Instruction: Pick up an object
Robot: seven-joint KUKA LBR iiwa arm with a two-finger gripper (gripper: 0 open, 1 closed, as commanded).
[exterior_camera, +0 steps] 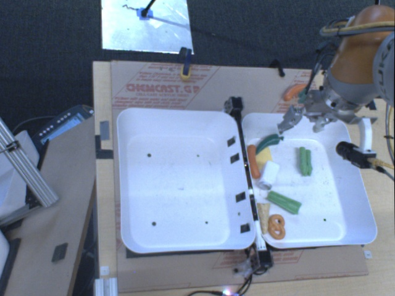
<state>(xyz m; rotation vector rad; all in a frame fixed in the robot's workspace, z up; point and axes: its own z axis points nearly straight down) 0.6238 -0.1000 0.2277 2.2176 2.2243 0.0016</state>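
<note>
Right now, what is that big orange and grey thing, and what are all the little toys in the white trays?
That is a robot arm, and it reaches in from the right. At its end is a gripper, like a hand with two fingers. The camera looks down from above at a slant.

On the bench are two shallow white bins. The left bin is beside the right bin, where the toys lie: a dark green curved piece, a green ridged stick, a green block, a white block, an orange stick and an orange pretzel shape. The gripper hovers over the right bin's far edge. I see nothing between its fingers.
</note>
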